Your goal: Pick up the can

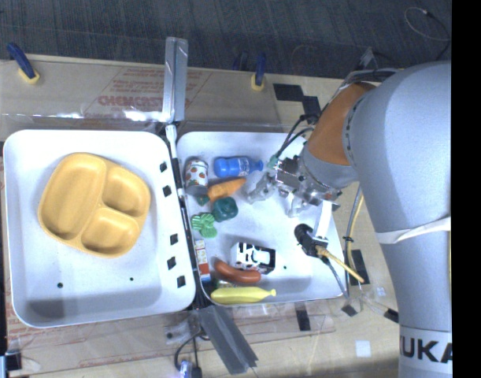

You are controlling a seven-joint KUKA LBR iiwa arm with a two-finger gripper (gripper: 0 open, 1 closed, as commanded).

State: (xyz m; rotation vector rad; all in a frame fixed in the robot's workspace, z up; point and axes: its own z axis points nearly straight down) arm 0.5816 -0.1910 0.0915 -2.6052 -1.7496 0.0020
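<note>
At the upper left of the right bin [299, 144], the can [195, 172] stands beside the divider, well left of the gripper [273, 186]; whether the jaws are open cannot be told.

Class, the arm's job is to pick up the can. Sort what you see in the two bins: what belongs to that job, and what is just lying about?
Belongs to the job:
can
gripper

Just lying about:
blue bottle
carrot
teal piece
green piece
sausage
banana
yellow tray, in the left bin
</note>
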